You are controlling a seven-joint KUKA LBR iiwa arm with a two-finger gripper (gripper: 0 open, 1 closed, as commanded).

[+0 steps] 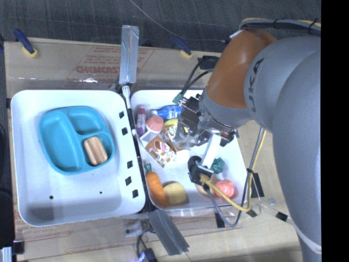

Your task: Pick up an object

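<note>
My gripper (182, 138) hangs low over the middle of the right bin (180, 174), above a clutter of small items. Just left of it lie a patterned brown-and-white card packet (160, 149), a pink round lid (155, 123), a blue-and-white bottle (166, 112) and a dark purple tube (141, 119). Nearer the front sit an orange carrot (155, 185) and a pale yellow potato-shaped piece (174, 191). A teal piece (218, 165) and a pink ball (224, 188) lie at the right. The wrist hides whatever lies under the gripper.
The left bin (32, 201) holds a blue divided tray (60, 141) with a tan cylinder (96, 150) in its right compartment. A ridge with black clips (131, 157) separates the two bins. A grey metal bar (128, 53) stands behind them.
</note>
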